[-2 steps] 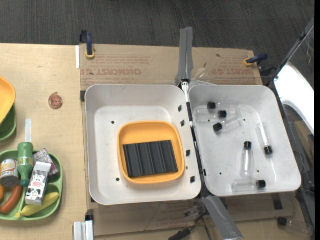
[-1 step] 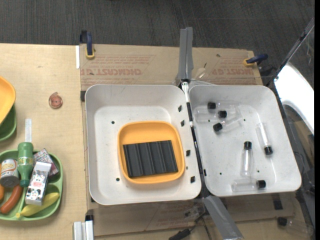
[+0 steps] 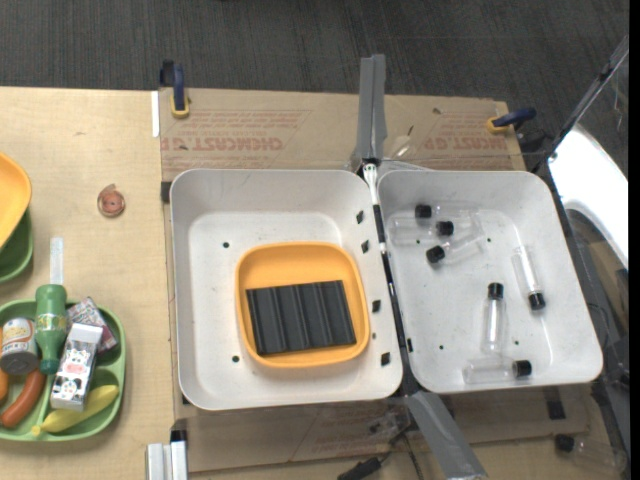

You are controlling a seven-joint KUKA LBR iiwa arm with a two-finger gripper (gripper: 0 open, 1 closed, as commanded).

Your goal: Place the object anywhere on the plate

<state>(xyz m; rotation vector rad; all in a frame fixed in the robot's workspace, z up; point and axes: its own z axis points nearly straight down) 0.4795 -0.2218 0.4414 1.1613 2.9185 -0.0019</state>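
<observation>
- left bin [image 3: 190, 298] holds an orange plate [image 3: 300, 256], set about mid-bin; a black ribbed slab [image 3: 302, 317] lies flat on the plate, inside its rim, its ribs running front to back
- right bin [image 3: 450, 318] touches the left bin along their shared edge; six clear vials [image 3: 492, 318] with black caps lie scattered in it; three crowd together near the back left, two lie near the middle right, one rests by the front rim
- gripper: i cannot tell how far open it is or whether it has hold of anything; a pale curved shape [image 3: 590, 178] sits at the right edge just beside the right bin (what it is i cannot tell)
- both bins rest on a cardboard sheet [image 3: 270, 133] with printed lettering; a blue and yellow clamp [image 3: 173, 88] pins its back left corner, another clamp [image 3: 510, 120] its back right
- a grey post [image 3: 372, 108] stands behind the seam between the bins
- on the wooden bench [image 3: 80, 148] to the left, well apart from the bins: a small pink disc [image 3: 111, 202]; a yellow bowl [image 3: 10, 203] cut off by the edge; a green tray [image 3: 100, 408] bearing a green bottle [image 3: 50, 323], a can [image 3: 17, 338], a white carton [image 3: 72, 363], a sausage [image 3: 22, 400] and a banana [image 3: 75, 413]
</observation>
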